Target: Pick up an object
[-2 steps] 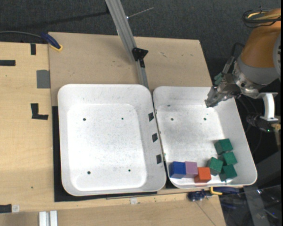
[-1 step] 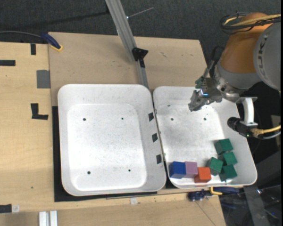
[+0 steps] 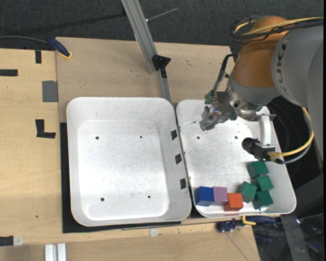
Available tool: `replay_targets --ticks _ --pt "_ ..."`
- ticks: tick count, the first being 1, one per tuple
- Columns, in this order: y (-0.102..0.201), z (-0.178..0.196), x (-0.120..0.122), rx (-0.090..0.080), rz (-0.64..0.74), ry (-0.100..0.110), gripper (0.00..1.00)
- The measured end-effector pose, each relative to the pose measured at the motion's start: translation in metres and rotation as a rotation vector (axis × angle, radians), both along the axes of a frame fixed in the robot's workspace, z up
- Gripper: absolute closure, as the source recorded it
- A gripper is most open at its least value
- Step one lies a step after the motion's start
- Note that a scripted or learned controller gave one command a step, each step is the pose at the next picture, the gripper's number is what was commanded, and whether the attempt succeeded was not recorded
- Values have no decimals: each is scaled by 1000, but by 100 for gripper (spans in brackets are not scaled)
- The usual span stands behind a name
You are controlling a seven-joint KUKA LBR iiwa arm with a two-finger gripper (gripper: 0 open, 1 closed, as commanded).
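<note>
Currently the gripper (image 3: 208, 118) hangs over the far end of the right bin (image 3: 220, 159), close to that bin's left wall, pointing down and left. Can't tell if it is released or clenched: from this angle the tip is a grey blur. Nothing visibly in its hold. The arm (image 3: 261, 64), with its orange band and grey body, comes in from the right above the bin's far corner.

All pickable objects sit at the near end of the right bin, well apart from the gripper. A blue cube (image 3: 205, 194) is leftmost and touches a purple block (image 3: 220, 193) on its right. An orange block (image 3: 234, 200) is pressed against the purple one, slightly nearer the rim. The green blocks (image 3: 257, 169) cluster in the near right corner, about four, running up the right wall; the lowest ones are just beside the orange block. Exact count is unclear, since they overlap.

The left bin (image 3: 125, 162) lies alongside the right bin, rims touching, with small black clips (image 3: 177, 158) along the shared edge. Both bins rest on a dark mat (image 3: 65, 173) on the wooden bench (image 3: 98, 64). A slanted metal rail (image 3: 138, 20) runs from the top down to the gap between the bins, with a black bracket (image 3: 161, 62) on it. Black tape marks (image 3: 42, 129) and a grey patch (image 3: 50, 90) are on the bench at left. A blue clamp with a yellow tip (image 3: 61, 47) sits at the far left edge of the bench.
</note>
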State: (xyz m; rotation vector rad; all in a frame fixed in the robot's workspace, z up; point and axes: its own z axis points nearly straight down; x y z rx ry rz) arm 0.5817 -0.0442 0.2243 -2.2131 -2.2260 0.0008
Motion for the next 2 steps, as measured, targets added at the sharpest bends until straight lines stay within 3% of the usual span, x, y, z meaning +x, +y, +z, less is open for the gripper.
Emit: replay_targets --ticks 2 --pt "95 8 -21 0 0 1 100"
